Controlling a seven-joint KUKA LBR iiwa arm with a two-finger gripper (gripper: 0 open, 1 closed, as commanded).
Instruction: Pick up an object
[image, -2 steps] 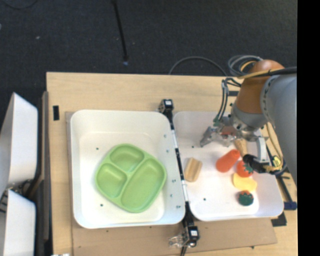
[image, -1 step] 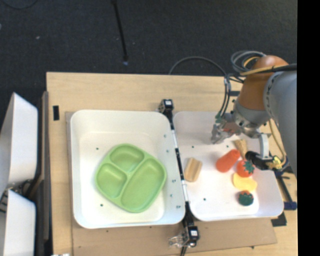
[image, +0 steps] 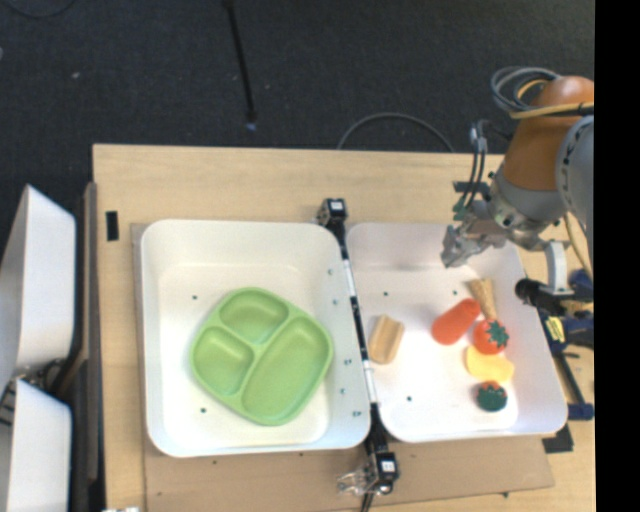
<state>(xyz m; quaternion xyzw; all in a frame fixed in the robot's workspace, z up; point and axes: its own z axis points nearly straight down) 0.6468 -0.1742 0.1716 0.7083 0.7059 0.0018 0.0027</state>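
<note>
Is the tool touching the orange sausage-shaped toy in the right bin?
Apart. In the camera view the tool sits near the bin's far wall, and bare white floor shows between it and the orange sausage-shaped toy.

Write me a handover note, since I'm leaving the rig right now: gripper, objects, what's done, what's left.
Gripper: above the far part of the right bin, holding nothing that I can see.
Right bin: tan block, orange piece, tomato-like toy, yellow piece, small green-and-red toy.
Left bin: green divided plate.
Done: nothing picked.
Left: grasp and lift one object.
</note>
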